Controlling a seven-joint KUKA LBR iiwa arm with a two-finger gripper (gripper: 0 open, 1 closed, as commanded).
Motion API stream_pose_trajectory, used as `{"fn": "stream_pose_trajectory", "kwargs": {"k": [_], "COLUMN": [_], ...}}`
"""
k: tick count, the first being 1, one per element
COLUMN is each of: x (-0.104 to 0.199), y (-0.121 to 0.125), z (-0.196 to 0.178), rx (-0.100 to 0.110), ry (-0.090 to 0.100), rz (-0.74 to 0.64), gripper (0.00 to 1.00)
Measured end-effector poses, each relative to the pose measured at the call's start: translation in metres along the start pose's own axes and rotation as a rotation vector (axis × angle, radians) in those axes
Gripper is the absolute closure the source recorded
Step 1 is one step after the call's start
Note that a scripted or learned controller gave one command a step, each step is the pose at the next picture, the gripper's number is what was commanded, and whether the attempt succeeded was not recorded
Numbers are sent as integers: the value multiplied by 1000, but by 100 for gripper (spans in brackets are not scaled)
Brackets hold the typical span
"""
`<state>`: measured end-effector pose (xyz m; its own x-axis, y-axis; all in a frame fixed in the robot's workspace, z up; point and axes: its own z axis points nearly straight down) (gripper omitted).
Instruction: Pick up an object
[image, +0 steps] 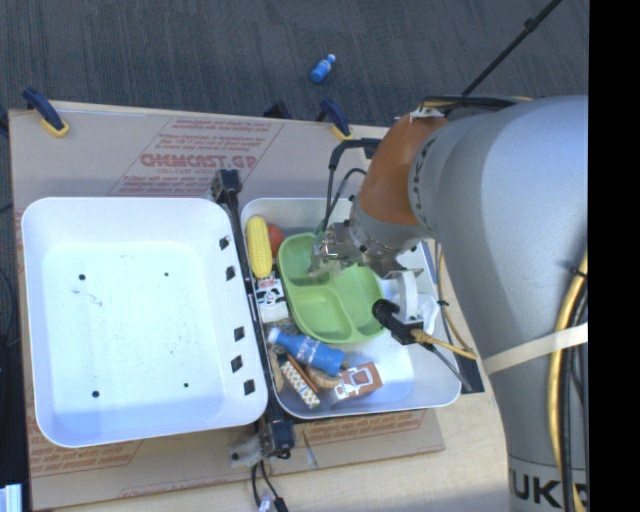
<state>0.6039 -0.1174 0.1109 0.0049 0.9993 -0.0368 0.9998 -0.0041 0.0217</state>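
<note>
The right bin (440, 385) holds a green divided tray (335, 300), a yellow corn cob (259, 246), a blue bottle (308, 351) and small brown packets (352, 381). My gripper (330, 250) hangs low over the far edge of the green tray, under the orange wrist band. The wrist body hides its fingers from this angle. No object shows lifted off the pile.
The left bin (40, 300) lies beside the right one, with black clips along the shared wall (240, 300). The arm covers the right side of the right bin. Cardboard lies under both bins, and a small blue object (321, 68) sits on the floor beyond.
</note>
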Motion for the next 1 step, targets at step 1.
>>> {"fn": "stream_pose_trajectory", "kwargs": {"k": [1], "x": [8], "y": [-1], "z": [2], "rx": [7], "ry": [13], "rz": [-7], "gripper": [0]}}
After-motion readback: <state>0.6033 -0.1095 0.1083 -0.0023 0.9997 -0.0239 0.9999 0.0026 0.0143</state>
